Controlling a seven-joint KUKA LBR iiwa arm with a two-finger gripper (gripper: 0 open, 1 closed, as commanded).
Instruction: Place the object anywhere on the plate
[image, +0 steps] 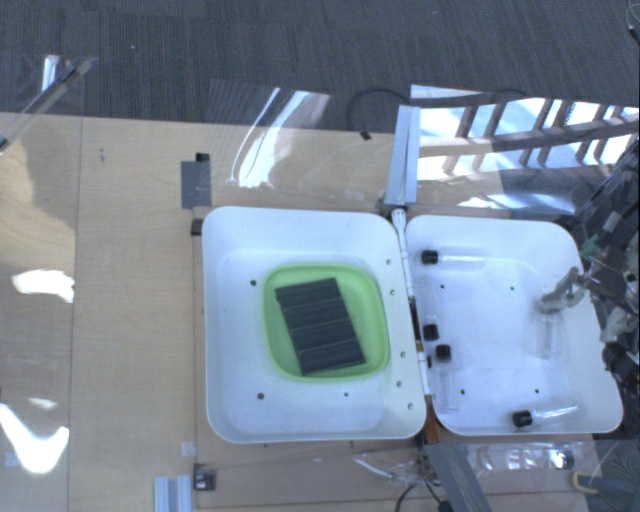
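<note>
A dark grey ribbed rectangular block (319, 325) lies flat in the middle of the green square plate (276, 352), which sits in the left white bin (230, 400). My gripper (558, 296) is over the right side of the right bin (480, 400), far from the plate, with the arm (612, 285) entering from the right edge. I see nothing held in it.
The right bin holds clear tube-like pieces with black caps, one at the back left (431, 257) and one at the front (521, 419). Two small black pieces (436, 342) sit by the divider between the bins. Wooden bench surface spreads to the left.
</note>
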